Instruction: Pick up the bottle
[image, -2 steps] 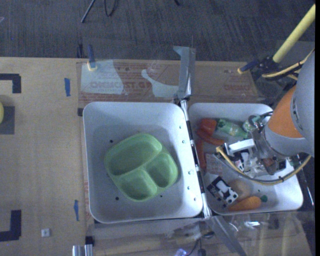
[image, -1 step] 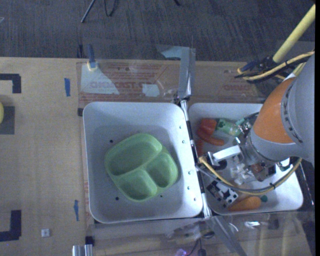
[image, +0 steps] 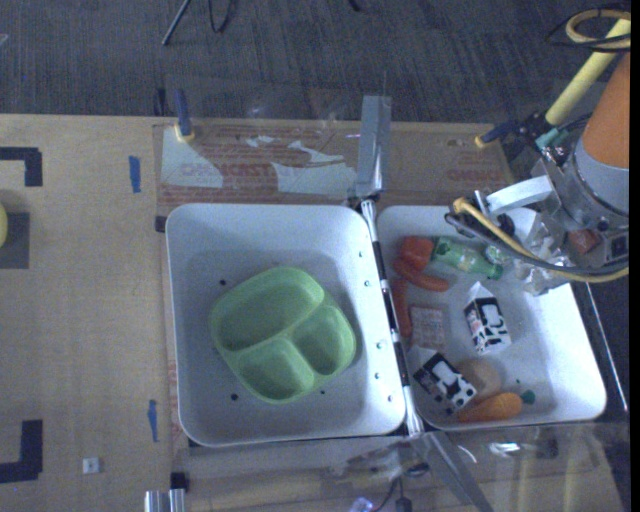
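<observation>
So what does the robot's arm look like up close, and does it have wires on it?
The robot arm is mostly grey metal, with a wide orange band above its wrist. Yes, it has wires: yellow cables loop around the bottom end, and a yellow hose runs up the side. White and shiny silver parts sit near the tool, plus a small red-brown spot.

Green bottle (image: 464, 259) lying sideways, right bin's far end, against carrot.

My bottle (image: 466, 259) looks clear, glossy green plastic. The bins (image: 190, 250) are smooth white plastic, the tray (image: 283, 332) matt green plastic. The bench (image: 80, 330) is pale, matt wood; the cartons (image: 487, 325) look like printed card.
</observation>
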